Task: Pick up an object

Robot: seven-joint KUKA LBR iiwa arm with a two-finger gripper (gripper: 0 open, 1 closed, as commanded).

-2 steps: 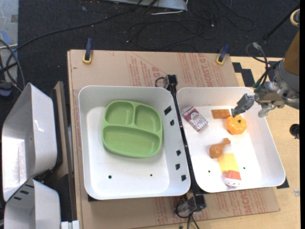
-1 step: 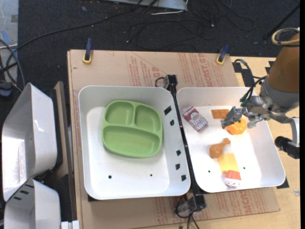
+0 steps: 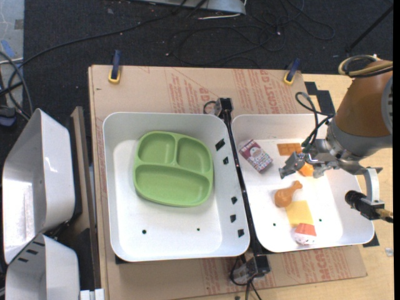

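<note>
Possibly closing on nothing: dark metal two-finger claw [image 3: 298,165], seemingly open and holding nothing, hanging just above orange chicken-drumstick toy [image 3: 287,195]; easily nudged aside.

Left bin [image 3: 119,230]: a green divided plate [image 3: 173,169] occupies the centre and the 12 o'clock half. Free floor runs along the 6 o'clock wall and down the 9 o'clock side.

Right bin [image 3: 350,230]: obstacles cluster from centre toward 6 o'clock. A maroon packet [image 3: 256,155] lies at 10 o'clock. An orange flat piece [image 3: 288,149] lies at 12 o'clock. An orange drumstick-shaped item [image 3: 287,194] sits at centre, with a yellow block [image 3: 299,213] just beside it at 6 o'clock, touching a red-and-white item [image 3: 304,232]. The arm [image 3: 365,114] overhangs the 2 o'clock corner. Open floor remains at 8 o'clock and at 4 o'clock.

The divider [image 3: 237,180] between the bins stands raised.
</note>
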